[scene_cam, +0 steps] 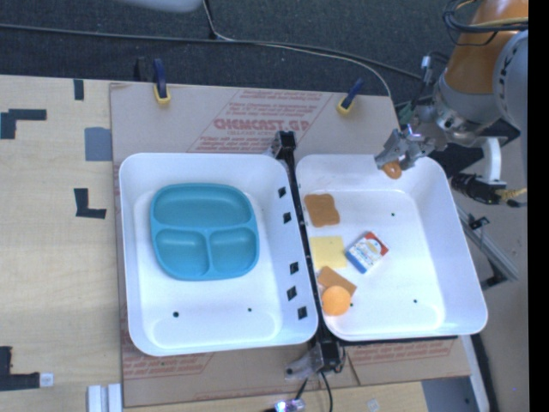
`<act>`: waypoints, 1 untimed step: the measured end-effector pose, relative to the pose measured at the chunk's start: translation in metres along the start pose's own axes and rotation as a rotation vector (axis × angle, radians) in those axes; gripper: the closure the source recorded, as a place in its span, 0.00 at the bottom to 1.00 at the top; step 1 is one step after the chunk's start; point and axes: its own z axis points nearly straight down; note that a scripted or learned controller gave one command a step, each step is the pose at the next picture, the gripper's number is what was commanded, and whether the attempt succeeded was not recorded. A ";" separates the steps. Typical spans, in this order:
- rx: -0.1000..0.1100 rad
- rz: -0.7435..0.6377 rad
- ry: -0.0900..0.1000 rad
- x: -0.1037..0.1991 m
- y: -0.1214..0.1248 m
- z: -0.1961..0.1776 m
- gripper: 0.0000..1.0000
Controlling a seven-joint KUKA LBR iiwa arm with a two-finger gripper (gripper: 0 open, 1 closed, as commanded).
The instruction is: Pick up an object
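Gripping small orange piece (392, 170), orientation unclear

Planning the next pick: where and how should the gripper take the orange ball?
Probably from straight above, fingers closing across the orange ball's middle. It is round and sits against a brown piece near the right bin's left wall, so its right side looks freest.

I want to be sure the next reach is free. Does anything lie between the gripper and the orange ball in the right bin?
Nothing visible does. The gripper sits over the right bin's far edge; bare white floor runs diagonally down to the orange ball. The small carton lies just beside that line.
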 end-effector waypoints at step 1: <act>0.000 0.000 0.000 0.000 0.001 -0.047 1.00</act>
